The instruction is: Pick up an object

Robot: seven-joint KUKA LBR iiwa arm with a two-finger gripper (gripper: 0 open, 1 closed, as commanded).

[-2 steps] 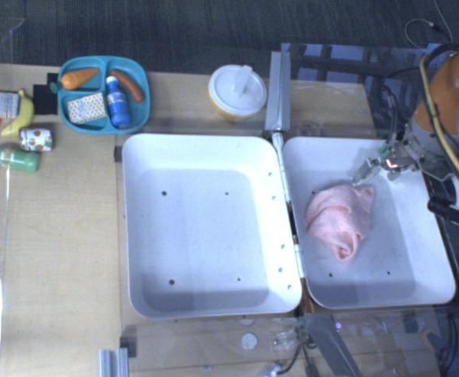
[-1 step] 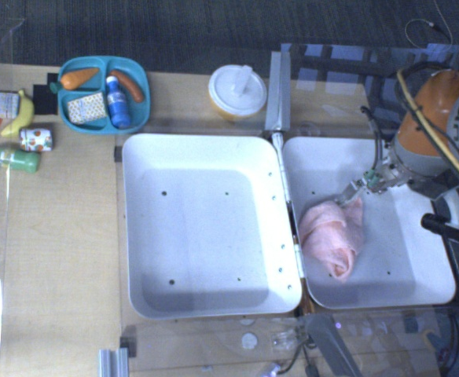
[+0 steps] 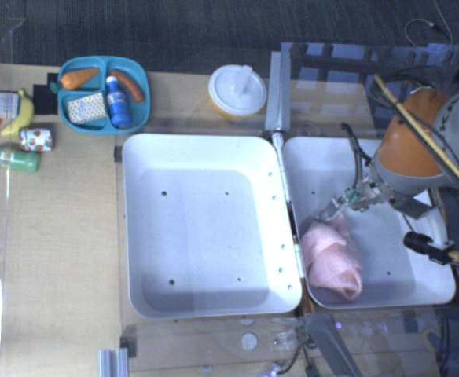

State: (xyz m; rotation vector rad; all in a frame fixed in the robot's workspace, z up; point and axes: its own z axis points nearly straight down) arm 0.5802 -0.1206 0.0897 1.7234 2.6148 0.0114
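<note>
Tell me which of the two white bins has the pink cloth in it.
The right bin, the one the gripper is reaching into. The pink cloth lies against its left wall, near the front corner; the left bin holds none.

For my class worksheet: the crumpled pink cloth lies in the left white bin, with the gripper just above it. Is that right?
Not quite. The camera view shows the crumpled pink cloth lying in the right white bin, not the left; the gripper is just above it, as you said.
</note>
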